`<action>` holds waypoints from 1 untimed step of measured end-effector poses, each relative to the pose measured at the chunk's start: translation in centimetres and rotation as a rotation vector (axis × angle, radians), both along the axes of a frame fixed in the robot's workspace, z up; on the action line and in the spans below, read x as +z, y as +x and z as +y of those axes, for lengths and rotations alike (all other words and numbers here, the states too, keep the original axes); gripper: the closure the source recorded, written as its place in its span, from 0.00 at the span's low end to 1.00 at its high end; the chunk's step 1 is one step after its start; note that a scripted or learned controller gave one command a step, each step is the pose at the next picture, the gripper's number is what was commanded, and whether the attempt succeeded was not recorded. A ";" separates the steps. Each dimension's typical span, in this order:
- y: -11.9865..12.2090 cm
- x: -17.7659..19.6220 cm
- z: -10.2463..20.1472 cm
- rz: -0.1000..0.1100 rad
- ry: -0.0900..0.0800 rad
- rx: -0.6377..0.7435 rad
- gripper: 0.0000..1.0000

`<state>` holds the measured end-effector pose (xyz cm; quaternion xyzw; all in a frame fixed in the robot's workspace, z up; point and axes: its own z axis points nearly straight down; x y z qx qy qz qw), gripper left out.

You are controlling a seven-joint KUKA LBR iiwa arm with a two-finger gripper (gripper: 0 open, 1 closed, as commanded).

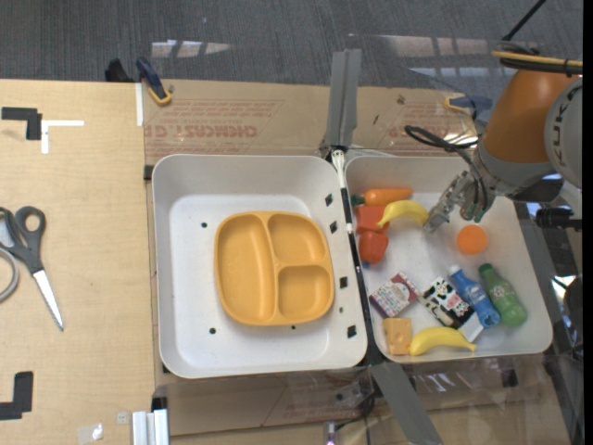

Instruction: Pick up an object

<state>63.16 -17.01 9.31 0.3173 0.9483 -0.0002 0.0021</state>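
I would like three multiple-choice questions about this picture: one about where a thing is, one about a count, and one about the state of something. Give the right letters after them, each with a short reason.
1. Where is the yellow divided plate?
A. in the left bin
B. in the right bin
C. on the wooden bench

2. How many bananas lie in the right bin?
A. one
B. two
C. four

3. What is the state of the orange ball?
A. held between the fingers
B. lying free on the bin floor
C. resting on the plate

Answers:
1 A: the plate sits in the middle of the left bin.
2 B: one banana lies near the top, another banana near the bottom edge.
3 B: the ball lies on the floor, apart from the gripper above and to its left.
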 end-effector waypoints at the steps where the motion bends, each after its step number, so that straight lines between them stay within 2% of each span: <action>1: -0.3 17.8 -1.4 -0.001 0.000 0.042 1.00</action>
